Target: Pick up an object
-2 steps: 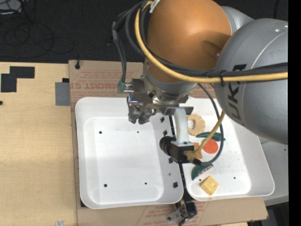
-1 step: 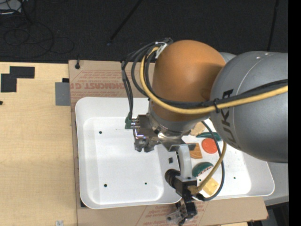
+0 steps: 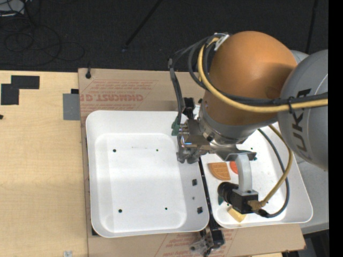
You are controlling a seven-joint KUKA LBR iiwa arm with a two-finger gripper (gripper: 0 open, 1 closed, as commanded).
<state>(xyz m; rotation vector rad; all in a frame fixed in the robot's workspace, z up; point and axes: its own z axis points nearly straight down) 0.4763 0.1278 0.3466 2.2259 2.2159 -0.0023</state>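
Observation:
The arm's big orange band [image 3: 249, 68] hangs over the inner edge of the right bin [image 3: 300, 208] and covers much of it. Below the band, the metal parts of my gripper [image 3: 186, 150] show low over the divider between the two bins. In the right bin lie a tan, ridged piece [image 3: 218, 169] and a small red-orange piece [image 3: 234, 167], just right of the gripper. A pale yellow block [image 3: 236, 214] lies near the bin's front edge, partly under a black box [image 3: 238, 198] fixed to the arm's cable. Nothing shows between the gripper's parts.
The left bin [image 3: 136, 175] is a white tray with small dark dots on its floor. A yellow-black cable [image 3: 281, 183] loops over the right bin. Both bins rest on brown cardboard [image 3: 128, 92] on a wooden bench [image 3: 37, 159].

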